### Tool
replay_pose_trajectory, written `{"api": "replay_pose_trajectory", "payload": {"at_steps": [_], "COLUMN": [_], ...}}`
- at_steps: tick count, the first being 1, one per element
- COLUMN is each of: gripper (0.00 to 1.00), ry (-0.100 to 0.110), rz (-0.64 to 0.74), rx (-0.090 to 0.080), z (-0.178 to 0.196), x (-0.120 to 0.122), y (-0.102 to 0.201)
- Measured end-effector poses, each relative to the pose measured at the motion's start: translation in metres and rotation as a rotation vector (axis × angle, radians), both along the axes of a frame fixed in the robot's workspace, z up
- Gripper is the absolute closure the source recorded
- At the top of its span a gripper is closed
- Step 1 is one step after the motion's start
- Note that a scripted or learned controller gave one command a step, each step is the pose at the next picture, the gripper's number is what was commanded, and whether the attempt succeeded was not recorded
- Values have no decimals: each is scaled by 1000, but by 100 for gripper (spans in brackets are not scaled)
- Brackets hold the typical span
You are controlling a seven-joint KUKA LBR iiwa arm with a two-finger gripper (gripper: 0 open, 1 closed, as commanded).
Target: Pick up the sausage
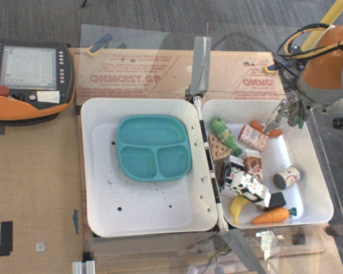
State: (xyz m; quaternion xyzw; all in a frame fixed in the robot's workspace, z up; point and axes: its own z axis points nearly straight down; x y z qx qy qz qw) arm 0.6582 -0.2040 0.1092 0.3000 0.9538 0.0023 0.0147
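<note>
- Nearest the camera, a toy carrot [270, 214] lies well below the pincer [277, 119].
- Whether the pincer is wide or narrow cannot be told.
- Just under its tip, the sausage [264, 129] is seen, reddish, touching a small carton [253, 137].
- A straight descent along the sausage is advised; the carton could be nudged.

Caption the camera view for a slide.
Gripper over the right bin beside the sausage; teal tray in the left bin.
</note>
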Motion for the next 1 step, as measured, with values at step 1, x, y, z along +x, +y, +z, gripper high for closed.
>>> {"api": "replay_pose_trajectory", "payload": {"at_steps": [1], "gripper": [0], "ry": [10], "rz": [0], "rx": [3], "z": [-2], "x": [-2], "y": [0]}}
